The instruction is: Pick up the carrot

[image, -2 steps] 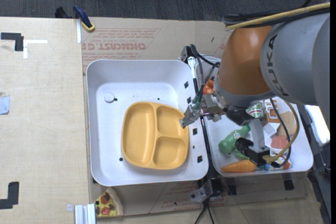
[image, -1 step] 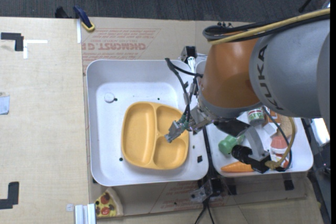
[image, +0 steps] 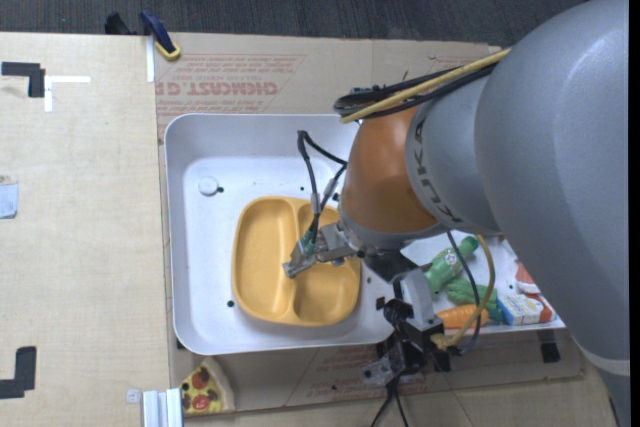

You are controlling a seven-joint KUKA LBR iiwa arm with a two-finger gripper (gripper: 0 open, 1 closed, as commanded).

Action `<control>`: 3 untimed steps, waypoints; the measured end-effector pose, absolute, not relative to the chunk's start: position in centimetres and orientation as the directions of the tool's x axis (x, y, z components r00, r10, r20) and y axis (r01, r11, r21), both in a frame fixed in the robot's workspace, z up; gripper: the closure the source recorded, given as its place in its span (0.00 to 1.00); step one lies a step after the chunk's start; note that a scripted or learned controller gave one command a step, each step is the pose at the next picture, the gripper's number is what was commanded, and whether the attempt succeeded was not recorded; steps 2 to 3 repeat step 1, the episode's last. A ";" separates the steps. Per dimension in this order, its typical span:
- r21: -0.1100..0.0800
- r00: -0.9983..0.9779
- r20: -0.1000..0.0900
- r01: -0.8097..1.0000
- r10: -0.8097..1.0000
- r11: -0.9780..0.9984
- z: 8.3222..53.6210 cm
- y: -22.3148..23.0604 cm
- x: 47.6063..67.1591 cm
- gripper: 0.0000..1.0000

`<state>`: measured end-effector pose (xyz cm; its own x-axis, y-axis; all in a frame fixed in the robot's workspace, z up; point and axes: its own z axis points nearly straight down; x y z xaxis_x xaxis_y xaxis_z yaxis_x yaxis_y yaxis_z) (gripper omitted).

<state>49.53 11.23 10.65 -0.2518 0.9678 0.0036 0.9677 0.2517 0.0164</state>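
Arm housing: large smooth grey casing (image: pixel 560 175), rounded, matte.
Band: glossy orange collar (image: pixel 385 180), directly beside the grey casing, on its wrist side.
Lettering: dark raised letters at the seam between orange band and grey casing; partly legible only.
Cables: black leads (image: pixel 318 165) loop out from the orange band; yellow-and-black strip (image: pixel 425 87) crosses above it.
Wrist hardware: dark metal brackets (image: pixel 410 315) below the orange band.
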 end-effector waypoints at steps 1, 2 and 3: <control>0.024 -0.257 0.009 0.966 0.966 0.257 11.8 11.8 49.8 1.00; 0.024 -0.257 0.009 0.966 0.966 0.257 11.8 11.8 49.8 1.00; 0.024 -0.257 0.009 0.966 0.966 0.257 11.8 11.8 49.8 1.00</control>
